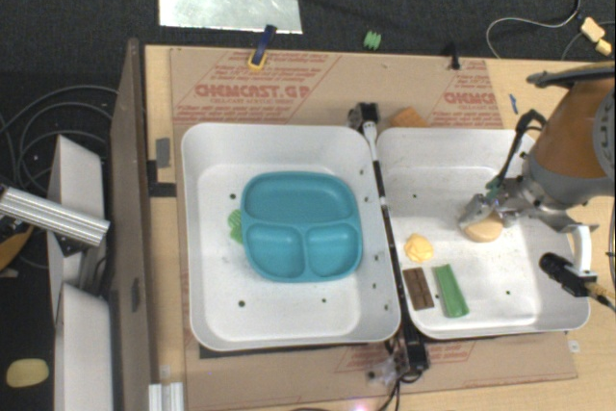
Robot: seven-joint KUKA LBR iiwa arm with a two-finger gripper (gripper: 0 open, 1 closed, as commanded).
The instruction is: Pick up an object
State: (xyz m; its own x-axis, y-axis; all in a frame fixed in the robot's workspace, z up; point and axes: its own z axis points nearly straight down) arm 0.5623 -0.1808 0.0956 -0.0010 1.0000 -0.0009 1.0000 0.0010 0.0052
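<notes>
While the arm (pixel 577 144) reaches into the right bin (pixel 452 154), the left bin (pixel 207 207) holds a blue tray (pixel 300 224) with a green bit (pixel 234 224) at its left edge. Gripper (pixel 478 210) sits over a tan lump (pixel 483 229); can't tell its opening or grip. Left of the lump: yellow piece (pixel 419 248), green block (pixel 449 291), brown bar (pixel 418 288).
</notes>
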